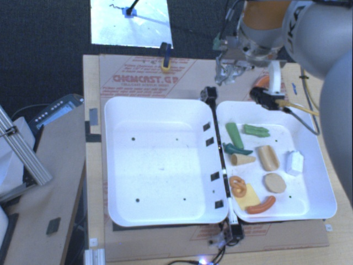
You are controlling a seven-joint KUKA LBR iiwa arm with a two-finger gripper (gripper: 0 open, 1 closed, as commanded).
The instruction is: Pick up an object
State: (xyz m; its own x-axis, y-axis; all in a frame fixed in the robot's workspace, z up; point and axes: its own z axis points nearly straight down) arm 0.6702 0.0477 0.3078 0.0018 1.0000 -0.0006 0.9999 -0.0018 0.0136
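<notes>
Jaws hang above the right bin's far rim, their spread impossible to tell; green pepper lies nearest, lengthwise toward me.

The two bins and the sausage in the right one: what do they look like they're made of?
Bins: look like thin moulded plastic, matt white; rounded corners and soft raised rims suggest it.
Sausage: probably toy-food plastic or rubber; smooth, evenly red-orange, with a slight sheen. Too small to tell hard from soft.
Gripper hovers above the far edge, apart from both.
</notes>
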